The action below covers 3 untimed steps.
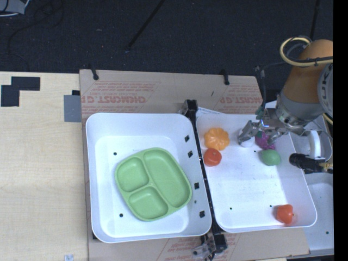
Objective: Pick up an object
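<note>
While the pincer (pixel 255 133) hangs spread, a purple object (pixel 265 141) and green ball (pixel 269 157) crowd it.

The arm (pixel 304 86) has an orange band above a grey wrist, a yellow cable (pixel 293 49) looping over it, and a silvery metal gripper (pixel 255 132).

Bins (pixel 138 125) — smooth glossy plastic

A divided plate (pixel 153 184) is set in the left bin (pixel 103 129). Five small objects are spread in the right bin (pixel 244 222); the gripper (pixel 255 132) is placed over its far side.
</note>
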### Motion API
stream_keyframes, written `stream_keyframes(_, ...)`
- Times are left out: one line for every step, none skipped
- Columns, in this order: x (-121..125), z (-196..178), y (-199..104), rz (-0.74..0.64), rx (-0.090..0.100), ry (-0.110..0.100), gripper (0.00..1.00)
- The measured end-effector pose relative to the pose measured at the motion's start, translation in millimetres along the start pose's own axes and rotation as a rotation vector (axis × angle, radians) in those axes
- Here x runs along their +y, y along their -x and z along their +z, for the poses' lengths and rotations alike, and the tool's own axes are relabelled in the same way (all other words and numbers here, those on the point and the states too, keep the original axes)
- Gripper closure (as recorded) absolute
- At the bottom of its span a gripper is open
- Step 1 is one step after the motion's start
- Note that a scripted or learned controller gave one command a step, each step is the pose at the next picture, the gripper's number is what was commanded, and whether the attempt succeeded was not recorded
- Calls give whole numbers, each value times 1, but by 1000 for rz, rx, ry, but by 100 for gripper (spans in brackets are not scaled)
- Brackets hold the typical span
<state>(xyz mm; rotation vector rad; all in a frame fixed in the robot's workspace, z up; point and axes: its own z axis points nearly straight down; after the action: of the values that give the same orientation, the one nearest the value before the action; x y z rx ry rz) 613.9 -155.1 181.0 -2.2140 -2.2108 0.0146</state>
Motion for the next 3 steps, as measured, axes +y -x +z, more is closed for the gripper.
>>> stream_keyframes(3,-9,0,-2,-2,13,0)
stream_keyframes(8,37,-5,-5,-1,10,0)
stream_keyframes(8,90,-7,-3,-1,8,0)
